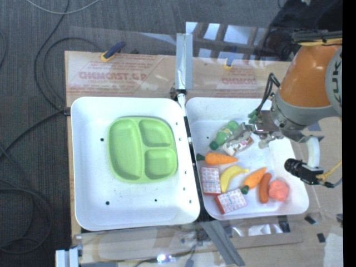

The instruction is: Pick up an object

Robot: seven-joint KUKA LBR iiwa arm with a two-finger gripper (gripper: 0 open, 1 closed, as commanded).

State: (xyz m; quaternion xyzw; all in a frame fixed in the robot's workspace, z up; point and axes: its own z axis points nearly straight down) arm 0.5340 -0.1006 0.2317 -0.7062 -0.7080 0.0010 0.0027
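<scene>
The right bin [300,204] holds several toy foods. A green bottle [227,132] and a white printed packet [240,144] lie at its back. In front of them are an orange carrot [221,158], a yellow banana [232,176], a smaller carrot [254,177], a red sausage [264,187] and a pink-red lump [278,189]. Two red-and-white cartons [210,180] [231,201] lie near the front left. My gripper [255,131] hangs low over the back of this bin, right beside the packet and the bottle. Nothing visibly sits in it.
The left bin [89,204] carries a green divided plate [143,148]. A raised rim [189,149] separates the two bins. The arm's orange band [308,77] and grey wrist overhang the right bin's back right corner. A black fitting [300,168] juts over its right edge.
</scene>
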